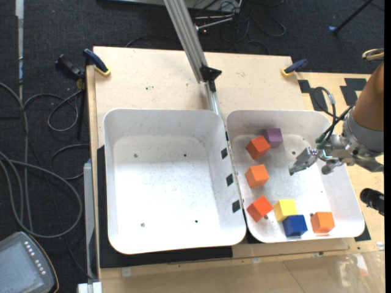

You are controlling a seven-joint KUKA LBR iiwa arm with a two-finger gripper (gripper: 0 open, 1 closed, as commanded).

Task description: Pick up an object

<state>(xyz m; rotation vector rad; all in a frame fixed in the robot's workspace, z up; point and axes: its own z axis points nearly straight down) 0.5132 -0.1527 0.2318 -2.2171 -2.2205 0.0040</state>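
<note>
The right bin holds several blocks. An orange-red block and a purple block sit together near its back. An orange block lies in the middle left. Along the front are a red-orange block, a yellow block, a blue block and an orange block. My gripper hangs over bare bin floor right of the middle orange block. It is open with nothing between its fingers.
The left bin stands beside the right one, their walls meeting near the centre. A slanted metal pole rises from behind the bins. Clamps sit at the bench's back corners, and cables lie on the floor at left.
</note>
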